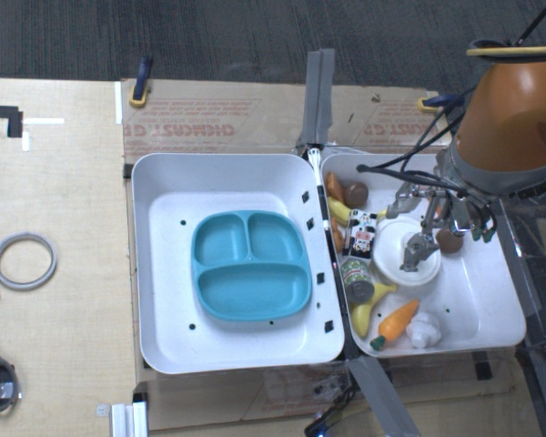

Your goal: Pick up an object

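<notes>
Step in hand: bring the gripper point(419, 248) down on one item in the right bin point(491, 321). You will do best to choose a piece lying apart from its neighbours and descend straight over its middle. The fingers hang over a white round dish point(402, 244) near the bin's centre; whether they are spread or closed you cannot tell, as the metal there is blurred.

Left bin point(164, 244): one teal divided plate point(252, 265) at centre, three compartments, nothing in them.

Right bin, contents crowded along its 9 o'clock wall:
- brown rounded piece point(355, 192), 11 o'clock corner
- banana point(338, 212), just below it
- small black-and-white carton point(361, 236)
- green-lidded can point(355, 271)
- second banana point(368, 309), 7 o'clock
- carrot point(397, 322), touching that banana
- white crumpled lump point(424, 332), just beside the carrot

The carrot is probably the best candidate, with open floor at its 3 o'clock side.
</notes>
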You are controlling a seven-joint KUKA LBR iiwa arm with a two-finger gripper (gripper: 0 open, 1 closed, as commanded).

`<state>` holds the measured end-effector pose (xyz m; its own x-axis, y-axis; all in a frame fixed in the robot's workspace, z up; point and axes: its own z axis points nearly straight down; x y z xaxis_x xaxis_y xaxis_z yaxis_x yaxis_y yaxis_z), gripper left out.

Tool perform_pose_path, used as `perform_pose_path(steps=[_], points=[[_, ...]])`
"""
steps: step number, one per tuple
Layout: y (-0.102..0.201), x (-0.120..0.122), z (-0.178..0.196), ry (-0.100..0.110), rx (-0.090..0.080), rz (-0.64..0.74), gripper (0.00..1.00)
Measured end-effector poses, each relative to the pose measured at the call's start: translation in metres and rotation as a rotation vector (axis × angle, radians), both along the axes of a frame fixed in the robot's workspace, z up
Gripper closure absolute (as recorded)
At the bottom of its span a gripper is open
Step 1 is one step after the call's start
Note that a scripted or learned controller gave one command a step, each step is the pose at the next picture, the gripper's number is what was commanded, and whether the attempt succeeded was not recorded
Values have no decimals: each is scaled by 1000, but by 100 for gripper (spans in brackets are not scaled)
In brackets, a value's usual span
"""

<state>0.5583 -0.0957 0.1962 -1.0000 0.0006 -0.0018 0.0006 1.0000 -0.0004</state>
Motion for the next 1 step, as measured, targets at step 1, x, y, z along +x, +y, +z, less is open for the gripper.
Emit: perform_pose_path(steps=[1], points=[[-26, -81, -105, 2, 1, 6, 0]])
